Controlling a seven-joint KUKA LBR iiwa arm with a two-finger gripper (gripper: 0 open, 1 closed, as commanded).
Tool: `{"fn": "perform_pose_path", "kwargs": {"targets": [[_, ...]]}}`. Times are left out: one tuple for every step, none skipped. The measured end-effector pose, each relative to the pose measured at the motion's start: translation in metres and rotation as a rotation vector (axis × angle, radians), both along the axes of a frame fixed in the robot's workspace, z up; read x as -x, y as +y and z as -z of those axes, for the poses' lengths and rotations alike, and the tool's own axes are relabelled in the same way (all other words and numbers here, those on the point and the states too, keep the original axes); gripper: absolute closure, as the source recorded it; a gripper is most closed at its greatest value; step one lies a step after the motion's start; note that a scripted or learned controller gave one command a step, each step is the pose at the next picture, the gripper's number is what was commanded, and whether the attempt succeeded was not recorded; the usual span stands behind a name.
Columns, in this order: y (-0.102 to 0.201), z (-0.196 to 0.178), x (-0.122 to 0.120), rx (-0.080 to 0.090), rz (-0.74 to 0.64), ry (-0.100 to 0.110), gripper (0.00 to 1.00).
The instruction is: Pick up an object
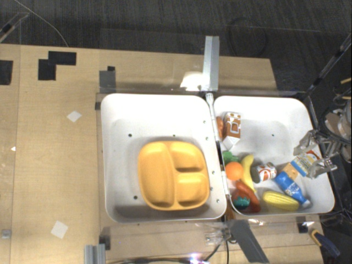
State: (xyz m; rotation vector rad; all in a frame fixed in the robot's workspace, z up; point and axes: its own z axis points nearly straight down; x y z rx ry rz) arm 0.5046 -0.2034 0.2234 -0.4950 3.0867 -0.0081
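A: Starting with the big things. Table (49, 164) runs well off to the left of the pincer. Two white bins on it: left bin (121, 120) holds a yellow divided plate (173, 175), well apart from the pincer; right bin (275, 114) lies under and just left of it.

B: Pincer position?

A: Pincer (316, 155) sits at the right bin's right edge, low over the toys. Whether its fingers are spread or pressed together, cannot tell: metal parts blur together there. Nothing is plainly seen between them.

B: Candidates, nearest first?

A: Blue packet (290, 187) just below-left of the pincer, possibly touching it. Corn cob (280, 201) further below-left. Red-and-white can (266, 172) to its left, then banana (247, 166), orange (234, 170), and a brown carton (233, 126) up-left, well apart.

B: Step in hand?

A: Judged as approach or attempted grasp at the blue packet; no lift confirmed.

B: Next move calls for?

A: Likely centring over the packet, closing squarely, then rising straight. The packet lies slanted and crowds the corn cob, so a slip seems possible.
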Motion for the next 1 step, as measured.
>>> {"fn": "perform_pose_path", "kwargs": {"targets": [[0.0002, -0.0123, -0.0026, 0.002, 0.002, -0.009, 1.0]]}}
